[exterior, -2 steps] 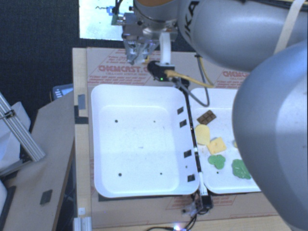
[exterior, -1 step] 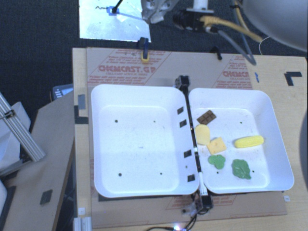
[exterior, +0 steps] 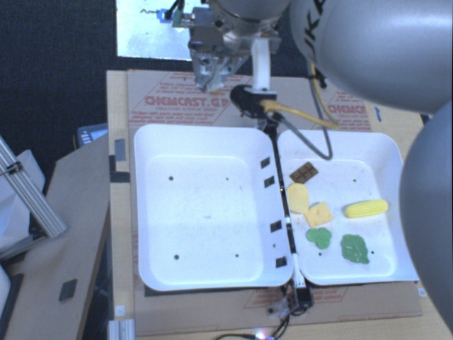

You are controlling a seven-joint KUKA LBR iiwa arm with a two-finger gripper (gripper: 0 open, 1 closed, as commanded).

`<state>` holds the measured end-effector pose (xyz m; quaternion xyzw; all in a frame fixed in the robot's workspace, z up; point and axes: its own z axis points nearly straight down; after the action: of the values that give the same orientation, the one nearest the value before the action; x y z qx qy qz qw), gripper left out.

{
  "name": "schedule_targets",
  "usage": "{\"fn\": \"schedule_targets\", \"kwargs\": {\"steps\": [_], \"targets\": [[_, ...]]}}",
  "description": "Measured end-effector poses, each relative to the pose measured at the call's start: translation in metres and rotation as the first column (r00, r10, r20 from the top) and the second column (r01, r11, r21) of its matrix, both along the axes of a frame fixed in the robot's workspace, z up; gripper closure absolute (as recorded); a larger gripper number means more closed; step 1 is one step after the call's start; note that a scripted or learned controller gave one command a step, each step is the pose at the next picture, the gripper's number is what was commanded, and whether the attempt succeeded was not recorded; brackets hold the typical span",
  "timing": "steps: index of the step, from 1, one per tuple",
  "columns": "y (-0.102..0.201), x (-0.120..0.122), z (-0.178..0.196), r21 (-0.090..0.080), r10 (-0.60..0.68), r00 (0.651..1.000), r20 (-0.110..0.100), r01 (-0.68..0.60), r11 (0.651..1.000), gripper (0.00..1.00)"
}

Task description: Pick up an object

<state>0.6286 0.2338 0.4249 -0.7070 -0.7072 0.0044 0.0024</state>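
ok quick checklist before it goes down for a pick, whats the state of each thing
1. Gripper free of any object: ok, nothing seen between its fingers.
2. Gripper over a target: not ok, it hangs above the cardboard behind the left bin, away from the items.
3. Objects available: ok, the right bin holds a brown chocolate piece, a pale yellow piece, a cheese wedge, a corn cob and two green pieces.
4. Spacing for a clean grasp: corn cob ok; pale yellow piece and cheese wedge appear to touch, not ok.
5. Finger opening: cannot tell.

Grey arm point(exterior: 368, 34) reaching from right, wrist high, gripper point(exterior: 209, 83) pointing down.
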Motion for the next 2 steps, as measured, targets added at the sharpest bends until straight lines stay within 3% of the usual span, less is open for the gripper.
{"fn": "schedule_targets", "kwargs": {"steps": [1,2], "targets": [[0.0,0.041,0.06,0.005,0.001,1.0,0.019,-0.001,1.0,1.0],[0.0,0.039,-0.07,-0.001,0.0,1.0,-0.002,0.0,1.0,1.0]]}}
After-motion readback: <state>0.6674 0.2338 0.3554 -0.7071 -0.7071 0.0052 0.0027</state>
